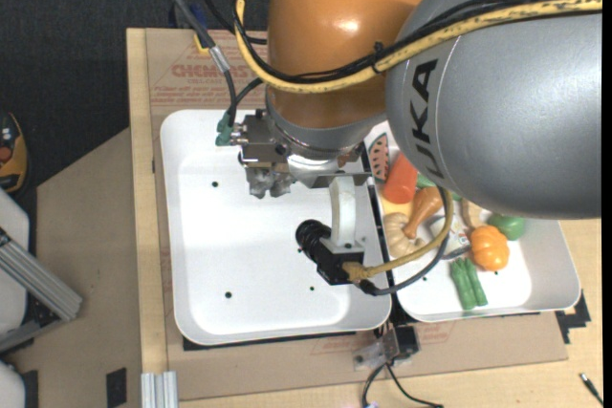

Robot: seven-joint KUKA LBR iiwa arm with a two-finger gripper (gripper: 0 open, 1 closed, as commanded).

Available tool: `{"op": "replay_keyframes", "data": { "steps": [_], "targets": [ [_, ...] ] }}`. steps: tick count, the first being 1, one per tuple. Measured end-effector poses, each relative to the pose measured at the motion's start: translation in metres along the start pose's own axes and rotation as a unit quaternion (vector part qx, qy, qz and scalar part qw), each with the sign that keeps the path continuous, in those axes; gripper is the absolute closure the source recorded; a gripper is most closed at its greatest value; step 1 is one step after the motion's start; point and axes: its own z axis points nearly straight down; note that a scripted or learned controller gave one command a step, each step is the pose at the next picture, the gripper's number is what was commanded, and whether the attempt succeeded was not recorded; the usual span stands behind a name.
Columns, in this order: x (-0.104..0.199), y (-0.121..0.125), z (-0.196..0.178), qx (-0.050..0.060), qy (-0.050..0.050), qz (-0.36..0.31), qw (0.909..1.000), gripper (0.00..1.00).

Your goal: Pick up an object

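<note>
orange pepper [490, 246], green beans [468, 284] and a drumstick [421, 213] lie toward the right bin's [545, 287] front edge; the gripper [271, 177] hangs over the left bin [239, 282] under the bulky arm [497, 62]; open or closed, i cannot tell.

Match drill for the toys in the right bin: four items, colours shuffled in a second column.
Things:
1. watermelon slice
2. toy pumpkin
3. bean pods
4. drumstick

Colours:
a. green
b. tan
c. red with dark seeds
d. orange

Pairs: 1-c, 2-d, 3-a, 4-b.
</note>
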Motion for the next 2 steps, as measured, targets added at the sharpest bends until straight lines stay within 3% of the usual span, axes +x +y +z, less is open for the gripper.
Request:
{"op": "replay_keyframes", "data": {
  "steps": [1, 2],
  "targets": [
    [0.0, -0.014, -0.22, -0.013, 0.006, -0.002, 0.9999, 1.0],
    [0.0, -0.014, -0.21, -0.003, 0.001, -0.001, 1.0, 0.0]
  ]
}}
